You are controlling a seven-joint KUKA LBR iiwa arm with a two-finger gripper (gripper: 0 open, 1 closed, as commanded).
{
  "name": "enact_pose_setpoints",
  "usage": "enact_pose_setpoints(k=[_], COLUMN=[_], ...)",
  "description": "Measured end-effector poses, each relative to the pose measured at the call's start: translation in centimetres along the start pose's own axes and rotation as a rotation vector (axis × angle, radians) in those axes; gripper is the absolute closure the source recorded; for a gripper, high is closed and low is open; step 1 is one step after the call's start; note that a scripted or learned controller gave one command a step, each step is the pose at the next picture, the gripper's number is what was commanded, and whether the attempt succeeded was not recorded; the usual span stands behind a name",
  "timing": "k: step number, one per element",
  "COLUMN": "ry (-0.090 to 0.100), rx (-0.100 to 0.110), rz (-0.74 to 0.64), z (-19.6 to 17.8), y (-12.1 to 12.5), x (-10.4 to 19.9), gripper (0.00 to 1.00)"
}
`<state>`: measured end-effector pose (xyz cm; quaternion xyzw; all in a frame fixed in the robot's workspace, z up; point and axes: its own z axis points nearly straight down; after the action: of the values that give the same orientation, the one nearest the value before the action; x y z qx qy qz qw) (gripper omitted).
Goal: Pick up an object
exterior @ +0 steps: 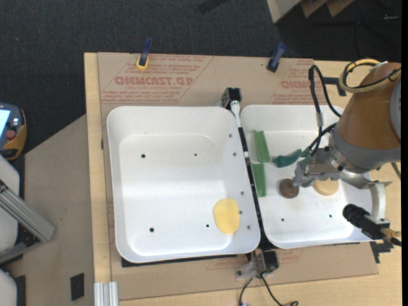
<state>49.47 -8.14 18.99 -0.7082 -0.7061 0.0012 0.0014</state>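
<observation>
The left bin (127, 139) is lying mostly open, a yellow disc (226, 215) sitting near its front right corner. In the right bin (280, 231), green strips (260, 161), a brown disc (289, 189) and the arm (366, 126) are crowding the middle.

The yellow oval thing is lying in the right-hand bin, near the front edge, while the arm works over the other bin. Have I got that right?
Not quite. In the camera view the yellow oval thing lies in the left-hand bin, near its front edge. The arm is over the other bin, the right-hand bin, as you said.
</observation>
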Motion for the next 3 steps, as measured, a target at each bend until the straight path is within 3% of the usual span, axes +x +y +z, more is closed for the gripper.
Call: enact_pose_setpoints(k=[1,2,3], ry=[-0.001,0.002,0.0], rx=[-0.012,0.005,-0.001], rz=[-0.006,-0.003,0.002], z=[-4.4,0.8,1.2], y=[4.9,0.7,-0.3], x=[1.4,3.6,-1.9], gripper=[1.0,1.0,1.0])
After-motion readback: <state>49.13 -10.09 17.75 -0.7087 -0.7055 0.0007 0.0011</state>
